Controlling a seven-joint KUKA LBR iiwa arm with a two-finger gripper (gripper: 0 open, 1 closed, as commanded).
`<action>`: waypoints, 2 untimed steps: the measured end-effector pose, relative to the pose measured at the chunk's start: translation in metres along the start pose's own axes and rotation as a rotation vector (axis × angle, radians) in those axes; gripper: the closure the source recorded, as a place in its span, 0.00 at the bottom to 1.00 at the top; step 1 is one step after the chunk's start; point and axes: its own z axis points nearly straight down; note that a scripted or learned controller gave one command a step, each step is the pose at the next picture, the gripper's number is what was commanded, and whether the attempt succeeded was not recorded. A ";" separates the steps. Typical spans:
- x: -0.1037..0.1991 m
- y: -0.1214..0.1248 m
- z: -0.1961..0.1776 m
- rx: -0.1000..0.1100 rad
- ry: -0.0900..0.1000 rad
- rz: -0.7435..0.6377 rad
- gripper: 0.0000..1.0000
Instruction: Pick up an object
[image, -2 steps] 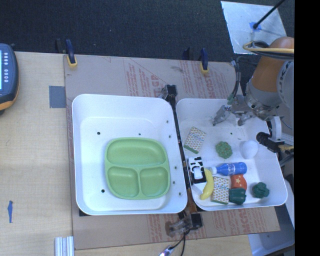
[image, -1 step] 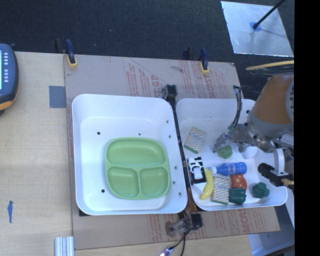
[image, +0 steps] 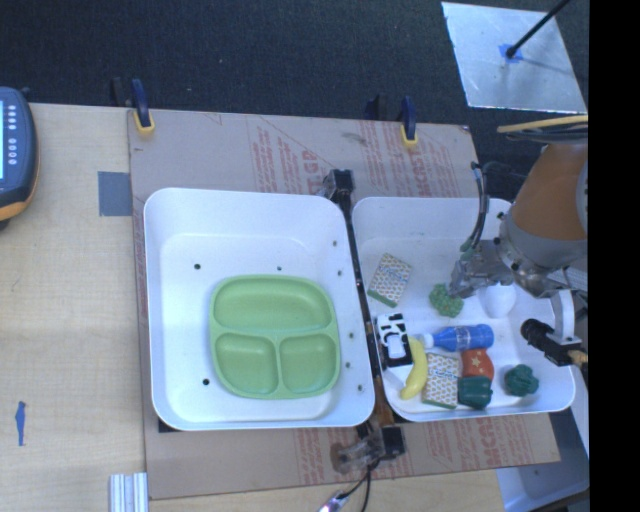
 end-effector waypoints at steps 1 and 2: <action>0.000 0.000 0.000 0.000 0.000 -0.001 0.00; 0.020 -0.010 0.024 0.001 0.001 -0.001 0.00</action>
